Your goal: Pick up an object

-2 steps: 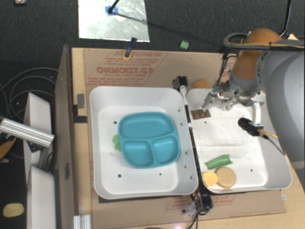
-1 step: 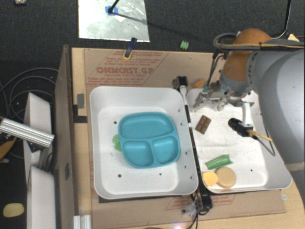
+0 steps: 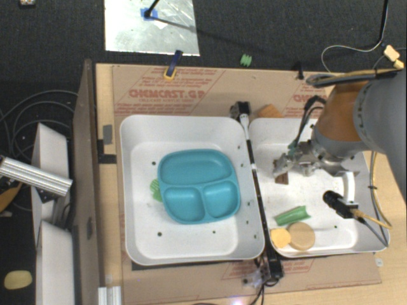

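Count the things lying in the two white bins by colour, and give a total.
Blue: 1 (divided plate)
Green: 2 (green scrap, green wedge)
Yellow: 1 (yellow disc)
Tan: 1 (tan disc)
Brown: 1 (brown block)
Total: 6

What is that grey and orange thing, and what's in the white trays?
One camera fixed above a bench looks down at a slant. The grey and orange thing is a robot arm reaching in from the right; its tool is over the right bin. That bin holds a small brown piece by the tool, a green piece, a yellow disc and a tan disc. The left bin holds a blue divided plate with a green scrap at its edge. Whether the tool holds anything, I can't tell.
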### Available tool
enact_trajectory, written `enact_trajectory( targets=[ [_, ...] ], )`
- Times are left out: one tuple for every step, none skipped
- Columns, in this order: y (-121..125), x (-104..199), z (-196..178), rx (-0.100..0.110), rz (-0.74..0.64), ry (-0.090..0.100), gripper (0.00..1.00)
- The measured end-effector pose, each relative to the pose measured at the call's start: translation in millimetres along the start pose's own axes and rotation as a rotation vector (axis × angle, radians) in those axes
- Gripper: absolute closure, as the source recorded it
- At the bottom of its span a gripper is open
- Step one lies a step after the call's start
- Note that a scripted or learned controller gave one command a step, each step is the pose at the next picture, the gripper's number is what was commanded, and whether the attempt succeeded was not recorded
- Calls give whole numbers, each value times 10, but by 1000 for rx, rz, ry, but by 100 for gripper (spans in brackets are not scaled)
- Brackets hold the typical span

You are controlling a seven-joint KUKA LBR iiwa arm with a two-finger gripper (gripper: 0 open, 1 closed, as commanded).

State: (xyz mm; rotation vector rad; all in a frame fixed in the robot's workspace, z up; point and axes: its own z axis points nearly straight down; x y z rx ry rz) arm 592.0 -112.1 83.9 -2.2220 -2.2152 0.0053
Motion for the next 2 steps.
enact_trajectory(
  targets=[
    [48, 20, -115, -9, -5, -1, 100],
    [142, 600, -1069, -17, -13, 1, 100]
  ],
)
